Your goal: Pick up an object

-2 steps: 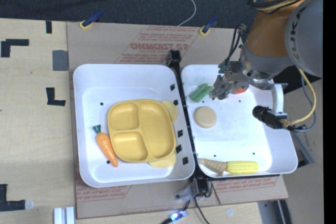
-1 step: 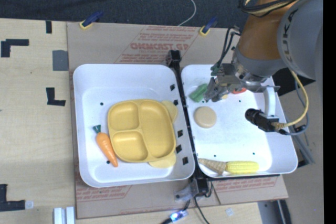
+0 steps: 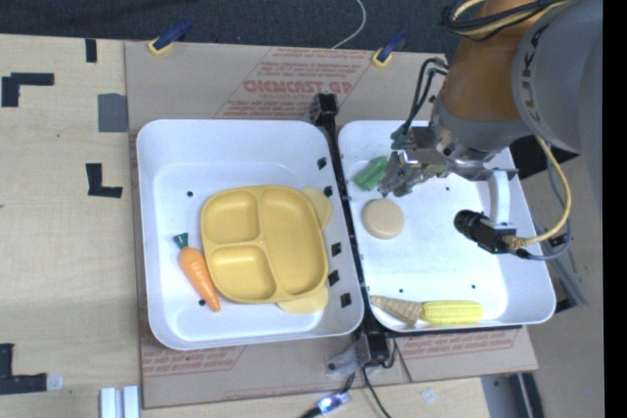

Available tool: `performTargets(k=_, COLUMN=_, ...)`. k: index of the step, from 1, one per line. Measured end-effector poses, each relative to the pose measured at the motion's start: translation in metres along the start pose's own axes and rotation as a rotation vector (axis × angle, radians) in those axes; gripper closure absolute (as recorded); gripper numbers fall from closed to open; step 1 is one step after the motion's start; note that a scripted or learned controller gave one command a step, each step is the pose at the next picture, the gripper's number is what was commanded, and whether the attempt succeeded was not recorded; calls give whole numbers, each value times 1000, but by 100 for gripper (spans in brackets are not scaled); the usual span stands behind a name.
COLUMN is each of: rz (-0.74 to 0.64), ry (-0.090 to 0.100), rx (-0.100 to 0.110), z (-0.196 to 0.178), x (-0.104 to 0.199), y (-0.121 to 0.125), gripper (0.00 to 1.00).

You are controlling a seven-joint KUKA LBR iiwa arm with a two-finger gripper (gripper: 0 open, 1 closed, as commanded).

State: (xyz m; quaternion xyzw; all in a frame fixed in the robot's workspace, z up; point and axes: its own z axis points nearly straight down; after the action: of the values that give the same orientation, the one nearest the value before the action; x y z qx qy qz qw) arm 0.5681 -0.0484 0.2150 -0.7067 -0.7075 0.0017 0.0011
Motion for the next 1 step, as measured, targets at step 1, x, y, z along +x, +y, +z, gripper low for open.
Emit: performTargets(k=1, rz=-1, ry=1, rx=-4, z=-20, x=4, y=-5, gripper=100)
